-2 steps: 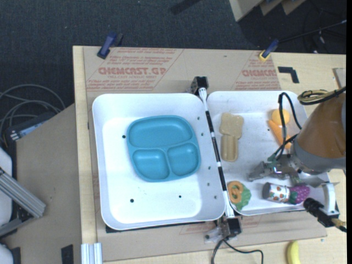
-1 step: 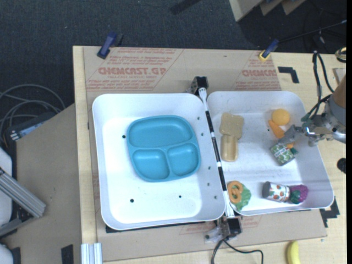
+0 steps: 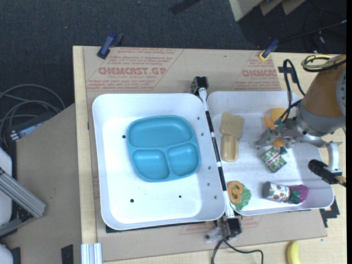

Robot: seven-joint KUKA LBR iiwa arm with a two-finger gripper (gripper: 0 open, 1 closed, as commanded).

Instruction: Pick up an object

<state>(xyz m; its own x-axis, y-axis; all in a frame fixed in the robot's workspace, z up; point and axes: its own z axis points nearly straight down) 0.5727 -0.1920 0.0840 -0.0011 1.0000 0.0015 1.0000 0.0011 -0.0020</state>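
Pincer (image 3: 273,138): low inside the right bin (image 3: 250,104), reaching in from the right; the grey arm (image 3: 322,106) with its orange band sits behind it. The metal fingers (image 3: 264,140) are spread apart, with nothing seen clamped between them.

Items near the pincer, all in the right bin:
- Green and white packet (image 3: 273,158), directly below the fingertips, touching or very nearly so; contact cannot be confirmed.
- Orange ball (image 3: 274,116), just above the pincer, partly hidden by the wrist.
- Tan wooden brush (image 3: 230,136), to the left, lying lengthwise near the divider.
- Small bottle with a purple end (image 3: 284,192), below and slightly right, by the near rim.
- Orange and green toy (image 3: 237,193), below left, in the near corner.

Further left, the left bin (image 3: 110,202) holds a blue divided plate (image 3: 163,146), well apart from the pincer. Both bins rest on a tabletop (image 3: 137,70) lined with printed brown board.
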